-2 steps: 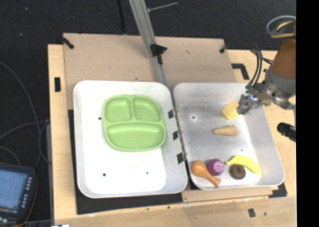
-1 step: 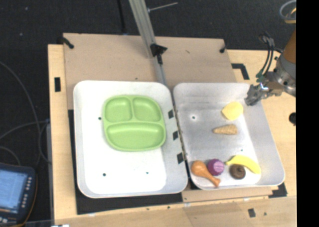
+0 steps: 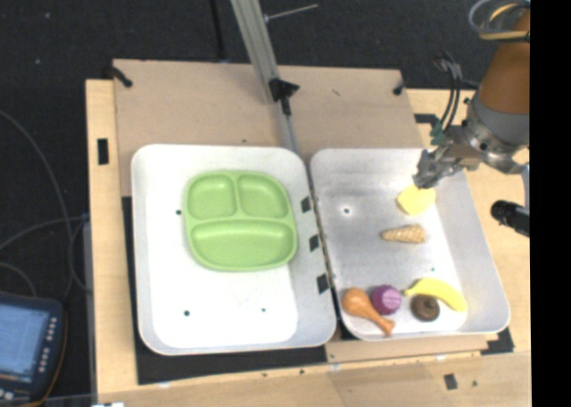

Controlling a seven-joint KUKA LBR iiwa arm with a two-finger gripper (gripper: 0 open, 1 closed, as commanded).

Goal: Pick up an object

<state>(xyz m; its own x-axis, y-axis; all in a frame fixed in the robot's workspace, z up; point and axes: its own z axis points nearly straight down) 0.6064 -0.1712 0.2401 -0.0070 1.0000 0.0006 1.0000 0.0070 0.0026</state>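
My gripper (image 3: 431,173) hangs over the upper right part of the right bin (image 3: 357,184), directly above a yellow cheese-like wedge (image 3: 416,201). The wedge's top edge touches or sits just under the gripper tip. Below the wedge lies a tan cone-shaped piece (image 3: 404,235). Along the bin's front edge lie an orange drumstick (image 3: 366,306), a purple onion-like piece (image 3: 385,298), a brown doughnut (image 3: 426,308) and a yellow banana (image 3: 439,292).
The left bin (image 3: 161,307) holds a green divided plate (image 3: 240,220). A metal post (image 3: 259,39) rises from the back between the bins. A dark tablet (image 3: 27,343) lies off the bench at the lower left.
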